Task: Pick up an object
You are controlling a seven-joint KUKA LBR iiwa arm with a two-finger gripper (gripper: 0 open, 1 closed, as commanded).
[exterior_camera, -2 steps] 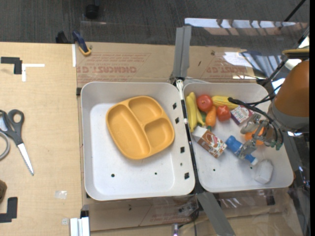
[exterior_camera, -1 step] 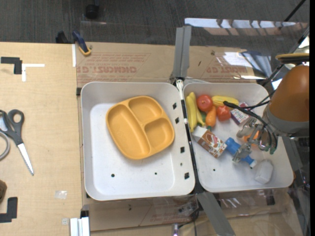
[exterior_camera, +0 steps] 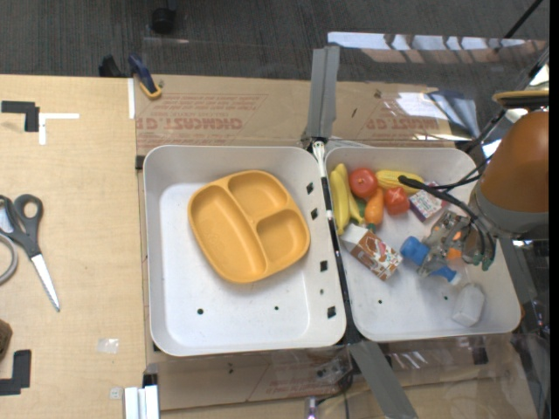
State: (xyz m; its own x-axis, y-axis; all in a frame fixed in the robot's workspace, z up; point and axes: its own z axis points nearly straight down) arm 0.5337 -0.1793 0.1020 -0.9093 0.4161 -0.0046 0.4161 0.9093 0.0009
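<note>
From my feed the light is bright and even, with soft shadows along the rims of the 2 bins (exterior_camera: 157,260). Behind the hand (exterior_camera: 450,243), glare streaks a shiny sheet (exterior_camera: 437,103). The hand itself looks slightly blurred; the bench (exterior_camera: 70,234) stays sharp.

Left bin (exterior_camera: 157,260): holds one yellow three-compartment plate (exterior_camera: 249,225), lying flat, tilted toward the bin's upper half. Scissors (exterior_camera: 33,243) with grey handles lie near the table's left edge, blades pointing down-right. Cardboard sheet (exterior_camera: 218,112) under the bins' far side. Blue-and-yellow clip (exterior_camera: 144,77) at the cardboard's top-left corner.
</note>
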